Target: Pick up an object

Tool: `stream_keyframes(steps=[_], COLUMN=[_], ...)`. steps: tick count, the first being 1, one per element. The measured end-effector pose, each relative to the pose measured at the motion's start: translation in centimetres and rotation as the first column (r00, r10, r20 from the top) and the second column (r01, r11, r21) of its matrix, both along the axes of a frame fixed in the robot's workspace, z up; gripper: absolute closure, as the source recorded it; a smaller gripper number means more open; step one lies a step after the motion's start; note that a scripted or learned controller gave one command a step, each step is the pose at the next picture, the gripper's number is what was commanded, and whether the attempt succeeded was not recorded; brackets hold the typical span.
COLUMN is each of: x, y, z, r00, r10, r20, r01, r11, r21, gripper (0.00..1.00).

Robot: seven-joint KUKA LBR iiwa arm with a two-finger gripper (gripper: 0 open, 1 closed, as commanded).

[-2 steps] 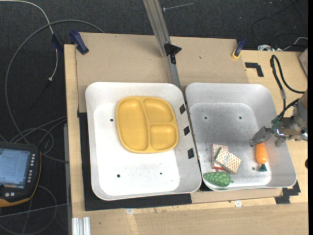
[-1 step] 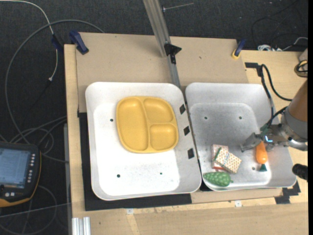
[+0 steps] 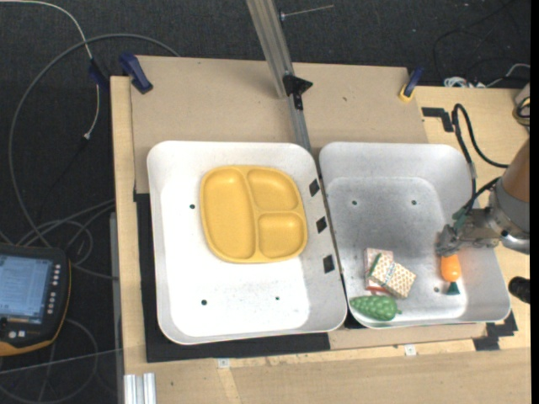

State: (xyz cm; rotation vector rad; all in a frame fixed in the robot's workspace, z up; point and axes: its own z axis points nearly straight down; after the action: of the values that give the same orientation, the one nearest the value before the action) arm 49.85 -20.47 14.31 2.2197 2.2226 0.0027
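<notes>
At the near edge of the right bin, a green toy lies against the rim. Just beyond it sits a patterned packet, tilted, touching or nearly touching the green toy. To their right, near the bin's near right corner, lies a small carrot, orange with a green tip pointing toward the near side.

The gripper hangs at the right side of the same bin, just on the far side of the carrot and close above it. The arm reaches in from the right. Whether the gripper is wide or narrow cannot be told at this size, and nothing can be seen held in it. The packet and green toy lie to the gripper's left and nearer.

The left bin holds a yellow divided plate with three compartments, set toward its far side. Both bins rest on the counter.
</notes>
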Motion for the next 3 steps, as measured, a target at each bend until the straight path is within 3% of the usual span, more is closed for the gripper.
stream_keyframes(steps=[2, 3], x=[0.1, 0.2], y=[-0.3, -0.3], z=[11.1, 12.5], r00=[1.0, 1.0], r10=[0.001, 0.001], r20=[0.007, 0.003], r01=[-0.001, -0.001], r11=[1.0, 1.0], r21=[-0.004, -0.003], gripper=[1.0, 1.0])
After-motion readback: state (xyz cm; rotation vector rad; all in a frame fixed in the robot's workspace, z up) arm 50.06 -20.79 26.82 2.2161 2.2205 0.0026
